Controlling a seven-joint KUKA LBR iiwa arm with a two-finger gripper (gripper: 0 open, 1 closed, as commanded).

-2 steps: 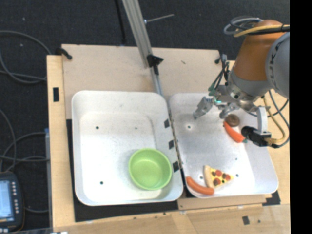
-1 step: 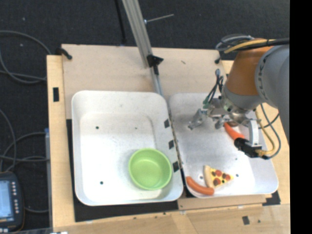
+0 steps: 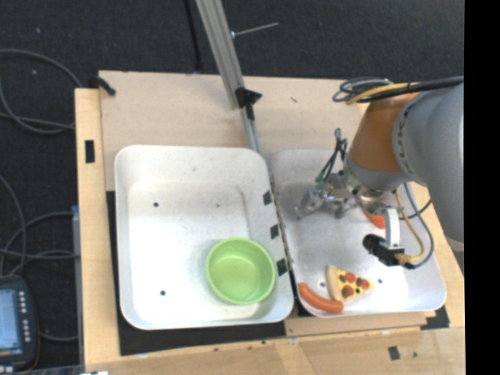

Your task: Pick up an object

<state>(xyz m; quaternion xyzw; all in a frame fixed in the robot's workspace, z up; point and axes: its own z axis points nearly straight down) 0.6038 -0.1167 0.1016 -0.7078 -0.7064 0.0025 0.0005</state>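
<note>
Three candidates: we count a pizza slice toy (image 3: 347, 282), an orange sausage toy (image 3: 319, 298) and a small orange-red piece (image 3: 377, 219) in the right bin (image 3: 422, 287); a green bowl (image 3: 241, 269) sits in the left bin (image 3: 156, 209).
Where they lie: pizza slice and sausage rest at the right bin's near edge, just beside each other; the orange-red piece is partly hidden under the arm's wrist.
Look of the pizza slice: flat tan wedge with red and dark dots, lying face up; we judge it thin and awkward to pinch.
Look of the sausage: slender, curved, orange, lying along the bin's rim.
Claw: the gripper (image 3: 312, 204) hangs low over the right bin's far half, well apart from the pizza and sausage; we cannot tell whether it is spread or closed, and we see nothing in it.
Step in hand: we judge this the reach, with no grasp made yet.
Next move: we think it calls for settling over one object and lining up across its narrow side.
</note>
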